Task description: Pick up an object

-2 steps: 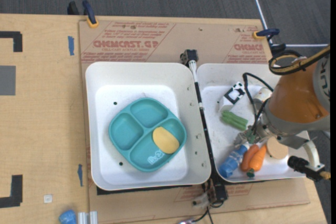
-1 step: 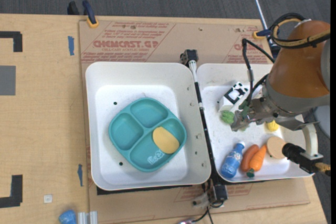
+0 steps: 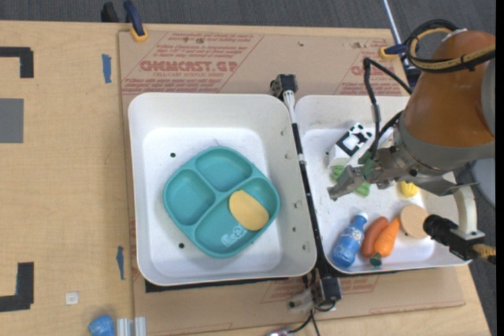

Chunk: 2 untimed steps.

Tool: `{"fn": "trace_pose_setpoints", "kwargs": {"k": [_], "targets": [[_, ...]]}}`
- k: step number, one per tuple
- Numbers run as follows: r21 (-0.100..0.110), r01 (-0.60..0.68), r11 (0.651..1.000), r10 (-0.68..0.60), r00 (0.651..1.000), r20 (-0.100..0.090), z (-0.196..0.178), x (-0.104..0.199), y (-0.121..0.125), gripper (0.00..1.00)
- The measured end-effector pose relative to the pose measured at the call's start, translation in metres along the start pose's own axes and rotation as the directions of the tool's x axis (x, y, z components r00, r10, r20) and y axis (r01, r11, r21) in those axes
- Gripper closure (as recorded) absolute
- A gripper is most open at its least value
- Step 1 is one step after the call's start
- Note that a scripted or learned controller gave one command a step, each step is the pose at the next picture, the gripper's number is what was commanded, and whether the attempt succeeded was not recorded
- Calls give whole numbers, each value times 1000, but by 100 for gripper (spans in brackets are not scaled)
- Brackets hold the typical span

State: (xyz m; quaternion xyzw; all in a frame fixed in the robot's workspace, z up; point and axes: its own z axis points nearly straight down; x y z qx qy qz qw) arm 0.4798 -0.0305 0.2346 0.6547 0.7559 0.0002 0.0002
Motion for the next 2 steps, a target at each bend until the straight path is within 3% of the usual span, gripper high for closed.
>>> {"fn": "trace_pose_setpoints", "kwargs": {"k": [1,2], "targets": [[2,-31,1000,31,1000,0,97,-70,-11,0],[0,259,966,-259,966,-1,149,-79,-12,0]]}}
